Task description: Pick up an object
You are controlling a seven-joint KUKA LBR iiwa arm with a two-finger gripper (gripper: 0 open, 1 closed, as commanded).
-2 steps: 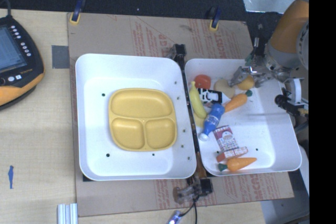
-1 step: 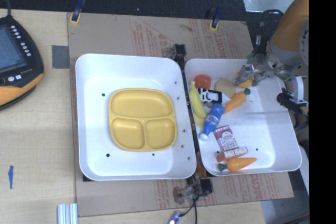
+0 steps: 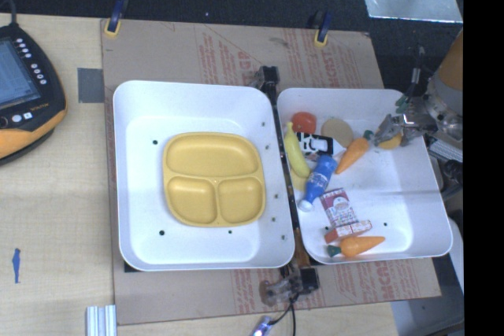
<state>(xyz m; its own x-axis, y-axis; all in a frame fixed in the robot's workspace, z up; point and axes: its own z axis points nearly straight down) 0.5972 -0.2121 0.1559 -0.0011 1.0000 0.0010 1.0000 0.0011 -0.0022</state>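
1. Nearest the camera, an orange carrot (image 3: 361,245) lies at the front of the right bin (image 3: 409,193), touching a red-and-white packet (image 3: 341,214).
2. A blue bottle (image 3: 317,182) lies beside a yellow banana (image 3: 296,154) on that bin's left side; a second carrot (image 3: 353,155) lies just right of the bottle.
3. The left bin (image 3: 134,169) holds a yellow divided tray (image 3: 214,178).
4. Farther back, my fingers (image 3: 391,130) hover over the right bin's rear right; whether they are spread or pinching anything, I cannot tell.
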